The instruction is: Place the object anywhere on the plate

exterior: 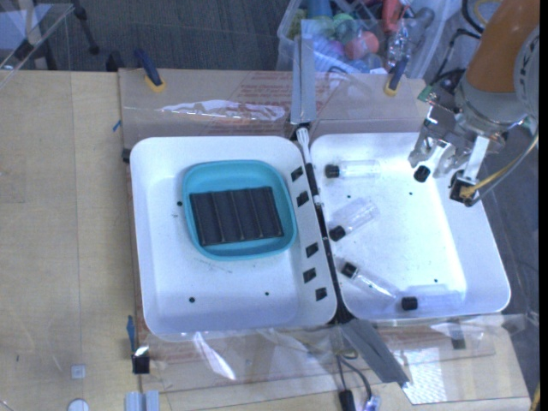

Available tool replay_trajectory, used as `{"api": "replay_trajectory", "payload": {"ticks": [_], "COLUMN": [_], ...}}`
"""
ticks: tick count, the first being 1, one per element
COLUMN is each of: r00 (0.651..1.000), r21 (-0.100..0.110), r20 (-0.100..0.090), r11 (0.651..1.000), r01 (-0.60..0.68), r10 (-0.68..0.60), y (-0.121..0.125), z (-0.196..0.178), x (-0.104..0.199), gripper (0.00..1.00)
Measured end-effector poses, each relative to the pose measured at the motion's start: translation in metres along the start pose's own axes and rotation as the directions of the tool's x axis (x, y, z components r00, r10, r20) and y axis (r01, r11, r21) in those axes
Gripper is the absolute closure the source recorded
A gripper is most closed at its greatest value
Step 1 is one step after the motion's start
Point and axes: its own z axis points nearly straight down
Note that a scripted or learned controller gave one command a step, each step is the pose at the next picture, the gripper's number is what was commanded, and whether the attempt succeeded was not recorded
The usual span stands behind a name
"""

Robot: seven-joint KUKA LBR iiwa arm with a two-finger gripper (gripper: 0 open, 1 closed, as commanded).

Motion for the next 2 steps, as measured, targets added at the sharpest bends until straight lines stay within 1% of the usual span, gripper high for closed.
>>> {"api": "replay_trajectory", "payload": {"ticks": [1,2], "r00": [1.000,1.000], "r21": [0.000,-0.003], "r20": [0.000,-0.002], "r11": [1.000,1.000], "r01": [0.000,-0.011], "r10": [0.000,0.011], "y": [0.000,0.041], "z": [0.000,-0.029], "x": [0.000,-0.036], "gripper": [0.00,0.00]}}
